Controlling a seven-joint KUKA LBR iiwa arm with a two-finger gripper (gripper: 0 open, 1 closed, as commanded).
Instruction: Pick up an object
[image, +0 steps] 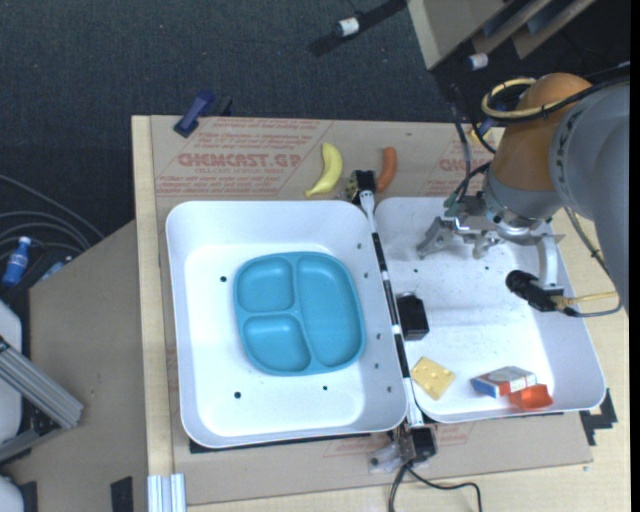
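Near the front edge of the right bin (470, 300) lay three candidate objects: a yellow cheese wedge (432, 377), a small box (503, 380) and, touching that box, an orange block (532, 397). The wedge was pale yellow with darker spots, flat on its broad face and apart from the other two. It was judged light and rigid (probably moulded plastic), with smooth, possibly slippery faces; a grasp across its two slanted sides appeared most secure. The gripper (462, 237) hung over the rear of the right bin, well apart from all three; its fingers were spread and held nothing. The left bin (195, 300) carried a blue divided plate (298, 312).
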